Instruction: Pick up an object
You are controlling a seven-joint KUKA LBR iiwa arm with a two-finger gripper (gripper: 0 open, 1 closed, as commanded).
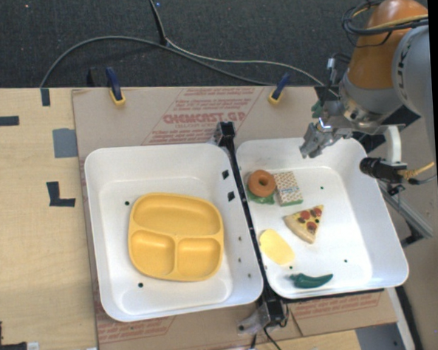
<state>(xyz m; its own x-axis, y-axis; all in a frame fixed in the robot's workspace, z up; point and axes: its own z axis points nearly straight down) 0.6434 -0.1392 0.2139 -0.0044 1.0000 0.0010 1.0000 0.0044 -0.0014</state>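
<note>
From my seat this looks like the approach step: my gripper hangs over the right bin's rim at about one o'clock, carrying nothing, and whether it is wide or narrow I cannot tell. The candidates lie toward the bin's nine o'clock side: a donut touching a wafer block, a pizza slice, a yellow piece and a green pepper. Next I'd choose one, centre over it, then descend.

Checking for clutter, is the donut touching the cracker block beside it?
Touching: the camera view shows the donut pressed against the cracker block, with no white bin floor between them.
</note>
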